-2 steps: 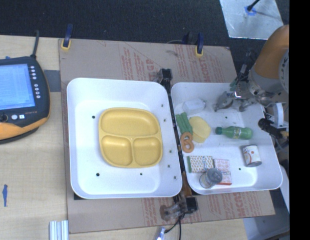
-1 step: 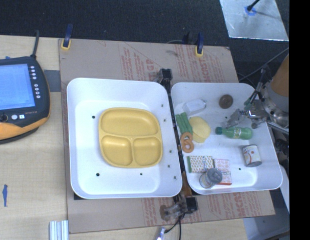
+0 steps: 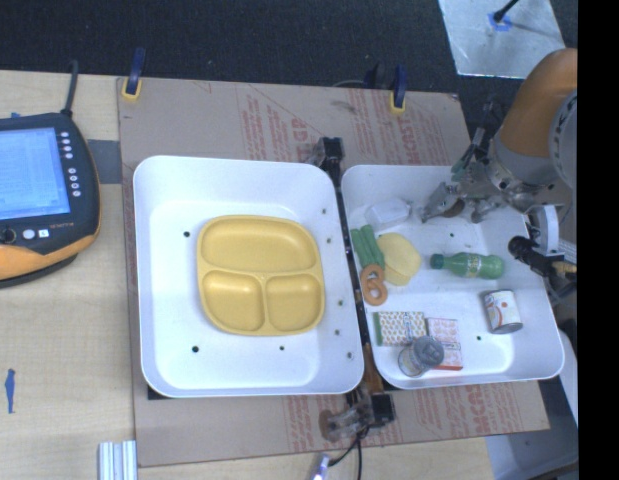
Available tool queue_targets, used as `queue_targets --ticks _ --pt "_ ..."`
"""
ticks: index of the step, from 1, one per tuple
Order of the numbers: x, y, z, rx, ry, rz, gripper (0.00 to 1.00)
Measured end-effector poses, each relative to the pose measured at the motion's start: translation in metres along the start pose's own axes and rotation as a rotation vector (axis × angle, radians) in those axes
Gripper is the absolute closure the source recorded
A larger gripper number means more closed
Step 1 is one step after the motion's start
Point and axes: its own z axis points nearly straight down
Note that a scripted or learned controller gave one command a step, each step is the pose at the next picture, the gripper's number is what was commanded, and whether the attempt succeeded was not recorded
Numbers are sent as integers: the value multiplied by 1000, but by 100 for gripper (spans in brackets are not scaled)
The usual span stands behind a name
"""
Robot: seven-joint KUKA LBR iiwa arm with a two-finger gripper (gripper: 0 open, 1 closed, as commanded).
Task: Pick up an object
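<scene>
Very little here can actually be read. The brown cardboard sheet [image 3: 289,128] under the two bins carries rows of red printed lettering, running in repeated strips along its edges, but the letters are too small and blurred to make out a word. The orange-and-black handheld control pendant [image 3: 34,203] on the left has a lit screen full of text lines, all illegible. The small white can with a red mark [image 3: 501,311] shows a label, and the flat patterned packets [image 3: 419,328] beside it bear print, yet none of it resolves into legible words.
</scene>
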Motion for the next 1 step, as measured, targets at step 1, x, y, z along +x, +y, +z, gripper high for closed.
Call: queue_targets --ticks 1 --pt "-4 1 -95 -5 0 2 0"
